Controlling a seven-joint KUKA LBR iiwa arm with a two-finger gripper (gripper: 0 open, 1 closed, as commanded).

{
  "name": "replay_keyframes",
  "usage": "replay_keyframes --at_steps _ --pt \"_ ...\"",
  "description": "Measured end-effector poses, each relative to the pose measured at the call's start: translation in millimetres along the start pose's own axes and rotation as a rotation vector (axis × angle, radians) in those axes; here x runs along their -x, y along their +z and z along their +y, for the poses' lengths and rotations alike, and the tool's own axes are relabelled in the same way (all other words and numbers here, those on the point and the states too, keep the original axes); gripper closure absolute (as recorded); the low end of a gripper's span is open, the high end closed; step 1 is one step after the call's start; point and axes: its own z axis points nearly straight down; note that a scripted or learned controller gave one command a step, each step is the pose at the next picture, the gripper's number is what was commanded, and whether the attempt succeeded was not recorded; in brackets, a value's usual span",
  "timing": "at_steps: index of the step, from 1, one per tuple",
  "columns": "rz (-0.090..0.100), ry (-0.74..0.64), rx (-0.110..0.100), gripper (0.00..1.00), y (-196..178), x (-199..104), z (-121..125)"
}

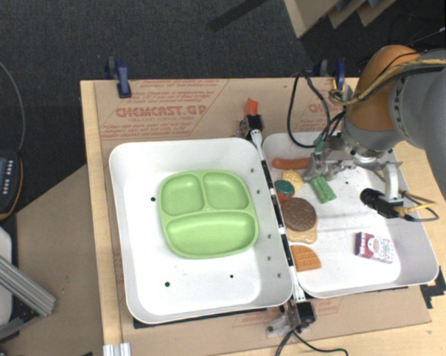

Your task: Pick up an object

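I am watching the tool (324, 168) hanging low over the far left part of the right bin (404, 276), with the arm coming in from the view's right. From this slanted angle the wrist is covering its tip, so I cannot tell how far open it is, and I am not seeing anything clearly gripped in it.

The nearest thing is the green block (323, 190). It is lying on the bin floor just below the tool in the view, towards the camera's side, and its upper end is touching or almost touching the tool's tip; I cannot tell which. Its long axis is running steeply from upper left to lower right, so I am judging that the coming move turns on closing across its short sides rather than along its length.

Going outward, the reddish sausage (290, 163) is lying just to the tool's left, pointing left to right. The teal disc (284, 187) is sitting by the bin's left wall, and the brown disc (300, 214) and the orange wafer (306, 259) are below it. The purple packet (374, 246) is lying well apart, towards the near right.

The left bin (137, 236), holding the green divided plate (207, 213), is standing further along the tabletop (99, 216).
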Motion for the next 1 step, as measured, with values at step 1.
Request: replay_keyframes --at_steps 1 --pt "0.002 0.003 0.001 1.0 -104.8 -51.1 -72.1"
